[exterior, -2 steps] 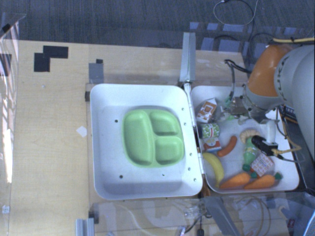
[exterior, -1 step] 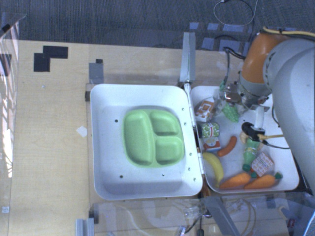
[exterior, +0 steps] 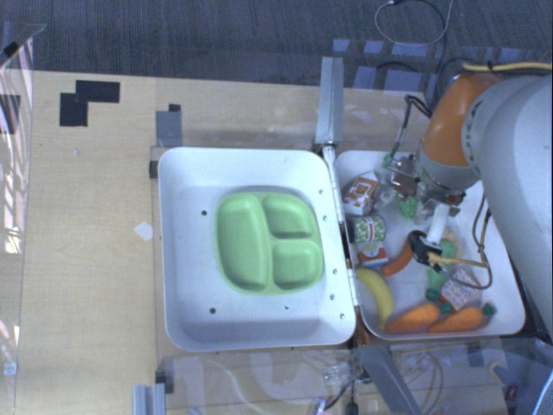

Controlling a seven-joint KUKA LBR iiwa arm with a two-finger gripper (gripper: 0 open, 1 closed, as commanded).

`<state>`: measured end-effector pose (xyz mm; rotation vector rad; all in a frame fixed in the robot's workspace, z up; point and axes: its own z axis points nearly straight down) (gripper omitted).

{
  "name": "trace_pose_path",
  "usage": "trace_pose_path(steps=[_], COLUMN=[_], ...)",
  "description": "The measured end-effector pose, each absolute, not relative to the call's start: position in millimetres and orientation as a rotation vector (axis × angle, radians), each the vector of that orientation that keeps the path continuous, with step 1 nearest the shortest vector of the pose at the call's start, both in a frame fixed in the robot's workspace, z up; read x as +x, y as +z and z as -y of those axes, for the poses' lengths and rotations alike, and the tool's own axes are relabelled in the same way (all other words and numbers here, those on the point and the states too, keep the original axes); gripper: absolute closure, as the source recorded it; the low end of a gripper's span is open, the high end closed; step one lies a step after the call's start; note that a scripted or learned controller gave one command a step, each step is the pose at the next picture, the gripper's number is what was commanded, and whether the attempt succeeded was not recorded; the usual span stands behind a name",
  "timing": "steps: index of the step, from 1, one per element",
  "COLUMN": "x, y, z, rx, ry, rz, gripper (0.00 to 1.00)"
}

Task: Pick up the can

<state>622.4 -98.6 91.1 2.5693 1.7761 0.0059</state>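
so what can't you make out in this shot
In the camera view:
- White, red and green labelled can: the print is too small to read.
- Small green item: partly covered by the grey arm at its wrist, so its kind is unclear.
- Right shallow white bin: its right side is hidden under the arm.
- Small red-and-white packet: too blurred to tell what it is.

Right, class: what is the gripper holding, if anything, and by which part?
Cannot be told: the gripper hangs over the right bin, near the can.
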Motion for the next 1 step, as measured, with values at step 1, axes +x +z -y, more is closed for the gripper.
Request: trace_pose_path(steps=[1], x=[623.9], y=[100.7], z=[93.9], rx=[2.568], ry=[0.013], rz=[-1.788], gripper=[1.0])
